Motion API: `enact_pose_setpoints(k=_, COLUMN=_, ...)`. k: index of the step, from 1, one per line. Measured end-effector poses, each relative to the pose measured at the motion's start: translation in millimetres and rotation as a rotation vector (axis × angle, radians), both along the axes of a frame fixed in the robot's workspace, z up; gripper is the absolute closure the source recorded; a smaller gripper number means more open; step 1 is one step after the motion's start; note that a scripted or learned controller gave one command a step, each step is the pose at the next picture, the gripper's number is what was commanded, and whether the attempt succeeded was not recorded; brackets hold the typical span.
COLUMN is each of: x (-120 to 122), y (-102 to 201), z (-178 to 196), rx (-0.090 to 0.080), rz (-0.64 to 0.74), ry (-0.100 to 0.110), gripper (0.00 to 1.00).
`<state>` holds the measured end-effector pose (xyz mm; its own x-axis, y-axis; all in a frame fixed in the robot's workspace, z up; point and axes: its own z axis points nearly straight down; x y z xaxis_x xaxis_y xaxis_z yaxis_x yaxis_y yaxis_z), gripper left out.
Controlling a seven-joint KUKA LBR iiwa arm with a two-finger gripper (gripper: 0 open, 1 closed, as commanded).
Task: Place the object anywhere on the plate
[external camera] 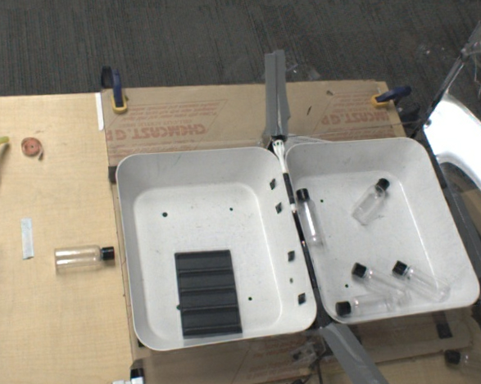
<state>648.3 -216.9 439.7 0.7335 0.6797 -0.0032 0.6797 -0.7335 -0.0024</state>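
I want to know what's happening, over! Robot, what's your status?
White arm casing at right edge, clear of bins. Five clear vials, black caps, lying in right bin. Dark ridged plate in left bin, bare. Path unobstructed.

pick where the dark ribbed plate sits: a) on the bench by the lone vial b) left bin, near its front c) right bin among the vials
b: the dark ribbed plate lies in the left bin, toward its near edge, while clear vials lie in the right bin.

Plate (206,294) in left bin (137,235) (front); vials (371,202) right.
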Motion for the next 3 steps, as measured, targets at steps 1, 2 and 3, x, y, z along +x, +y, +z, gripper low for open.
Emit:
enact_pose_setpoints(k=1, x=5.0, y=-0.6, z=0.2, rx=0.000, rz=-0.087, ry=0.000, gripper=0.00)
enact_pose_setpoints(k=2, x=3.1, y=-3.2, z=-0.4, rx=0.000, rz=-0.168, ry=0.001, gripper=0.00)
enact_pose_setpoints(k=3, x=2.3, y=-5.6, z=0.5, rx=0.000, rz=-0.307, ry=-0.001, gripper=0.00)
